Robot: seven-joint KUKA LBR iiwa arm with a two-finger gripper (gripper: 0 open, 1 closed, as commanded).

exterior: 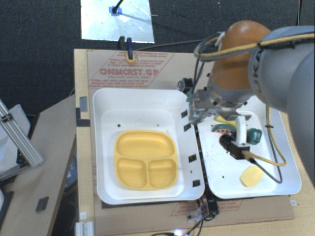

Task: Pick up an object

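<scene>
Over the right bin [288, 176], at its 10 o'clock corner, hangs the claw [198, 111]; its opening cannot be told. Candidate objects: small items [224, 126] at its 4 o'clock, block [251, 177] beyond. Risk: descending here probably strikes the bin wall and grasps nothing.

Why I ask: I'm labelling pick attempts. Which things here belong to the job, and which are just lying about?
Job, probably:
- gripper, at the right bin's left edge
- right bin
- pale yellow piece, teal object and small red and green object in it

Lying about:
- yellow divided tray in the left bin
- blue clamp
- silver sheet
</scene>
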